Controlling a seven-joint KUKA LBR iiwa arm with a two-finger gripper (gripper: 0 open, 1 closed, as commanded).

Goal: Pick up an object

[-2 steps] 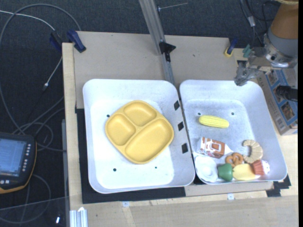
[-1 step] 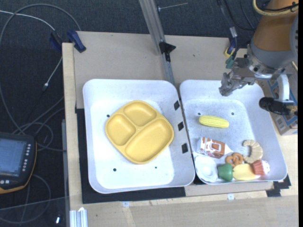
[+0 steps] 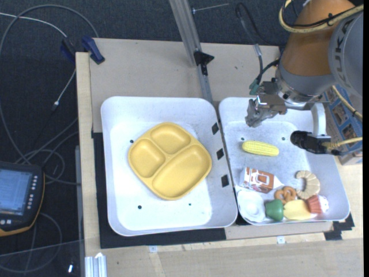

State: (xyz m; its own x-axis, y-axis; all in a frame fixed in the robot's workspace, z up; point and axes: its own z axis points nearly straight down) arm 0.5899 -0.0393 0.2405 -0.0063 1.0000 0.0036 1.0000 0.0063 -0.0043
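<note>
- Camera view, from my station: nothing is lifted yet. Every item I can see lies on a bin floor, so the grasp and the lift are both left to do.
- Gripper (image 3: 255, 115) hangs over the upper part of the right bin (image 3: 230, 111), near its left wall. I see nothing in it. From this angle I cannot tell how its fingers stand, wide or narrow.
- Nearest candidate: the toy corn cob (image 3: 260, 149), lying flat just below the gripper in the view, apart from it. My guess is that this is the target, but the task names no particular object.
- Other pickable things crowd the near right corner of that bin: a small red-and-white carton (image 3: 257, 180), a pretzel (image 3: 286, 194), a croissant-like pastry (image 3: 308, 183), a green vegetable (image 3: 275, 210), a yellow fruit piece (image 3: 296, 212), a white cup-like item (image 3: 250, 205).
- Left bin (image 3: 115, 120) holds the yellow divided plate (image 3: 169, 160), well apart from the gripper.
- Arm pose: the orange band (image 3: 311, 30) and grey wrist come in from the right, with the tool pointing down into the bin.
- Desk (image 3: 144, 62) bears both bins.
</note>
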